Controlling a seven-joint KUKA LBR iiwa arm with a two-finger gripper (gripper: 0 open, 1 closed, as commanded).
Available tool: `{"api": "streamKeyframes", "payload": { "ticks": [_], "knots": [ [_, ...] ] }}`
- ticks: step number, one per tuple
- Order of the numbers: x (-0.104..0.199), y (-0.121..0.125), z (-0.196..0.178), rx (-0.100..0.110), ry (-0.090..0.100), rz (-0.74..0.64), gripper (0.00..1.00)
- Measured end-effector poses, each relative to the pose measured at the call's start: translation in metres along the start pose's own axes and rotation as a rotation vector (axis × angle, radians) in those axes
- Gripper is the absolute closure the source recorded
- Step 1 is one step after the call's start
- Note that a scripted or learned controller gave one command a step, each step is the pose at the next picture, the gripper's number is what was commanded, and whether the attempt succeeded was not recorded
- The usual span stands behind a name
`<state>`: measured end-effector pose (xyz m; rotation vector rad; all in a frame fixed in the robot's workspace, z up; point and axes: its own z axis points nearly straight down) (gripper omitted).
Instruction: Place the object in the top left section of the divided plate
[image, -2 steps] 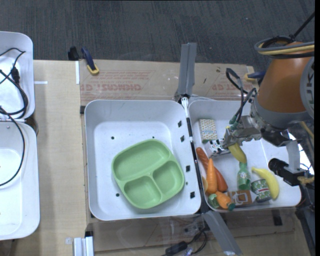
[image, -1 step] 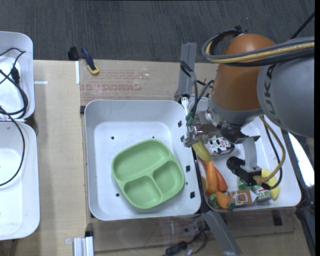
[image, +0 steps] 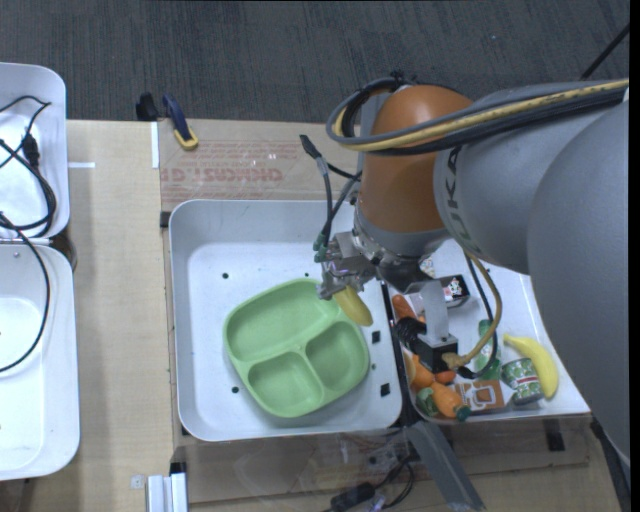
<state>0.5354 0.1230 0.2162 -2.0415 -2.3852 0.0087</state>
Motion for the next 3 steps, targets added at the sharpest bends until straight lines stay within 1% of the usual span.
{"api": "streamKeyframes", "payload": {
  "ticks": [1, 2, 3],
  "knots": [
    [-0.0013, 0.0001, -0.0079, 0.003, -0.002, -0.001, 1.00],
    [-0.0013, 0.0001, -0.0078, 0.003, -0.002, 0.000, 0.00],
    [-0.0013, 0.0001, -0.0078, 0.003, -0.002, 0.000, 0.00]
  ]
}}
